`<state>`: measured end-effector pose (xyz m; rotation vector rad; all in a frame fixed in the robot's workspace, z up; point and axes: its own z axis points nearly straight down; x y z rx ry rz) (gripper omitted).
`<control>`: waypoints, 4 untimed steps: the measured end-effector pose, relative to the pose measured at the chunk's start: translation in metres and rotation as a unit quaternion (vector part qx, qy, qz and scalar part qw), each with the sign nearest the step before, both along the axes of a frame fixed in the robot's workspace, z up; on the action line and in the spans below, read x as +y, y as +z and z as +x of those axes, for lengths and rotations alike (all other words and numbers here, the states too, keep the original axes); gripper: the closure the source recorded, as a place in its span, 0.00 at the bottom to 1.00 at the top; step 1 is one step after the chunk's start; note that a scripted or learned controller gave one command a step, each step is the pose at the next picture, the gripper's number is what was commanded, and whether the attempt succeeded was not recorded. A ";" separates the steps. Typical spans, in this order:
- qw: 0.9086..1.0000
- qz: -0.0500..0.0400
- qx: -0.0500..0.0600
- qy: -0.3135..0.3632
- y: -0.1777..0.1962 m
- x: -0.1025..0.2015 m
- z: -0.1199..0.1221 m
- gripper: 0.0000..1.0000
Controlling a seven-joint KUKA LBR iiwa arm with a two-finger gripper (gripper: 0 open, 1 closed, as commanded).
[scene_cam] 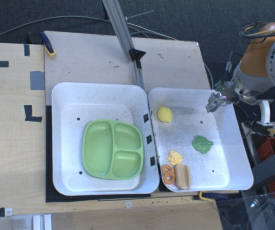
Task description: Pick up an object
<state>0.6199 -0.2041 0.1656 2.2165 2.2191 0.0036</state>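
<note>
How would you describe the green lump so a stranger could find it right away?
Look in the right bin, the one without the green tray. The green lump lies alone near its right side, crumpled and leafy, the only green item among yellow and tan ones.

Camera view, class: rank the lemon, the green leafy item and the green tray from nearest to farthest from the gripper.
From the gripper:
1. green leafy item, right bin, below the gripper.
2. lemon, right bin's left side; close to the first, a narrow call.
3. green tray, left bin, clearly farthest.
</note>
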 end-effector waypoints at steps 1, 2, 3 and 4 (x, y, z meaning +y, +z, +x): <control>1.000 0.001 0.001 0.001 0.050 0.010 0.005 1.00; 1.000 0.001 0.001 0.000 0.083 0.010 0.006 1.00; 1.000 0.002 0.002 0.003 0.088 0.062 0.017 1.00; 1.000 0.002 0.004 0.003 0.072 0.114 0.021 1.00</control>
